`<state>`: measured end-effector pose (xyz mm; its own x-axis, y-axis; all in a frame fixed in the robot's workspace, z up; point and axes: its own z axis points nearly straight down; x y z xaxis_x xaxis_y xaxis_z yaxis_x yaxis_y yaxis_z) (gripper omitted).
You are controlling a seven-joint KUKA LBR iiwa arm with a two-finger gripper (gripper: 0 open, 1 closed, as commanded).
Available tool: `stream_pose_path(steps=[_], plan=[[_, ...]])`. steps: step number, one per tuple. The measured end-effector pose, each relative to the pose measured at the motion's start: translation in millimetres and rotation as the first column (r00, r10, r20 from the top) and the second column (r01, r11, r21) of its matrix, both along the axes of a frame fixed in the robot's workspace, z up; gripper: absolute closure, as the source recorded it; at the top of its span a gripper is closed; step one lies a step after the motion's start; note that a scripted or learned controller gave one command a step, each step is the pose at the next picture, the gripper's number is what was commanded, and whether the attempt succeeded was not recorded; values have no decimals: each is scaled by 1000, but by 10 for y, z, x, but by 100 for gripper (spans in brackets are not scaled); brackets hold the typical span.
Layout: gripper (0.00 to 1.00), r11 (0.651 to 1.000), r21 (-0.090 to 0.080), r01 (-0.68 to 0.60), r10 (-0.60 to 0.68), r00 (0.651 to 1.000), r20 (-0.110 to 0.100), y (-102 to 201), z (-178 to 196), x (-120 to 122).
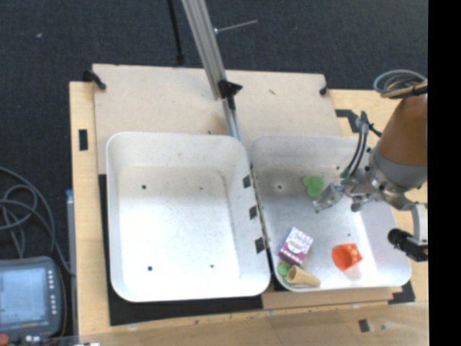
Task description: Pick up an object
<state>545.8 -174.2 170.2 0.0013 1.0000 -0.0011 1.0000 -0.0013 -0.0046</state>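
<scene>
Nearest me, at the front rim of the right-hand bin, I see a tan cone lying on its side with a small green piece touching its left end, both tucked into the bin's front-left corner, about seven o'clock from the bin's middle. Just behind them sits a small purple-and-white box, tilted on the floor of the bin. At roughly three o'clock from that box, well apart from it, I see an orange object, resting free on the white floor near the front right.

Moving back, the gripper hangs low over the middle of the right bin, reaching in from three o'clock. From my seat I cannot tell whether its jaws stand apart or together; the metal parts blur into one another, and I see nothing between them. Just at ten o'clock from the gripper lies a green round object, near but not touching as far as I can judge.

The arm's orange band and grey wrist rise at the right.

The left-hand bin lies beside the right one, their walls meeting at the centre. Farthest off, a slanted aluminium rail runs up toward twelve o'clock over the bench.
</scene>
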Motion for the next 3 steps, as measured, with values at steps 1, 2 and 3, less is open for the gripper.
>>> stream_pose_path(steps=[1, 2, 3], plan=[[0, 1000, 0, 2, -2, 1000, 1, 74, -556, 44], [0, 1000, -1, 3, -3, 1000, 4, 60, -699, 43], [100, 1000, 0, 9, -9, 1000, 9, 56, -580, 55]])
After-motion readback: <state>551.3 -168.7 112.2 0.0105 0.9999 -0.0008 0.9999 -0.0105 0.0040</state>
